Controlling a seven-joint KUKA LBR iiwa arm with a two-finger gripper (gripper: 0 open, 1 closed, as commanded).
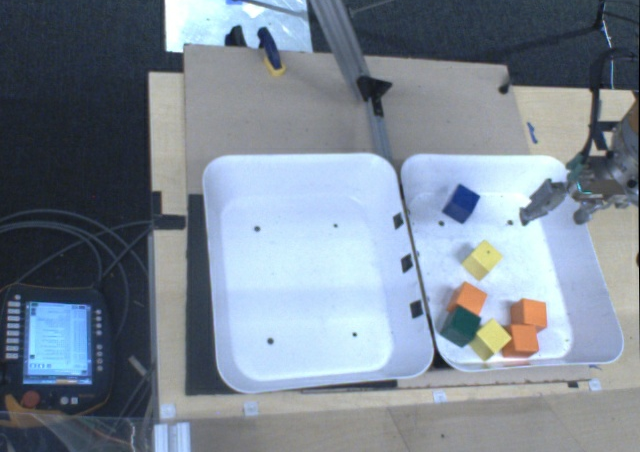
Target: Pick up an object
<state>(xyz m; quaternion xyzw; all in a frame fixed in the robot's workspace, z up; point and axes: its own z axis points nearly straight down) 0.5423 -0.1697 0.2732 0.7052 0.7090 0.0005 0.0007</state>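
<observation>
Camera view: lying in the right bin [590,270], seven small cubes. Sitting alone toward the upper left of that bin, a blue cube [461,203], tilted a little, dark on its shaded side. Resting below and right of it, a yellow cube [482,260], apart from the others. Crowding the bin's lower part, a cluster: an orange cube [469,297] touching a dark green cube [461,326] beneath it, a second yellow cube [492,338] just beside the green one, and two more orange cubes [526,327] pressed together at the right of the group.

Leaving open white floor across the upper right and middle of the right bin. Standing to the left and touching along the shared rim, the left bin [300,180], offering a wide bare floor. Running around both bins, the tan counter [440,100], with a handheld screen unit [55,345] lying on dark floor at the lower left of the frame.

Reaching in from the right edge, the pincer [545,202], hanging over the upper right part of the right bin, fingers apart and gripping nothing. Lying well to its left, the blue cube; below and left, the lone yellow cube; farther down, the cluster.
</observation>
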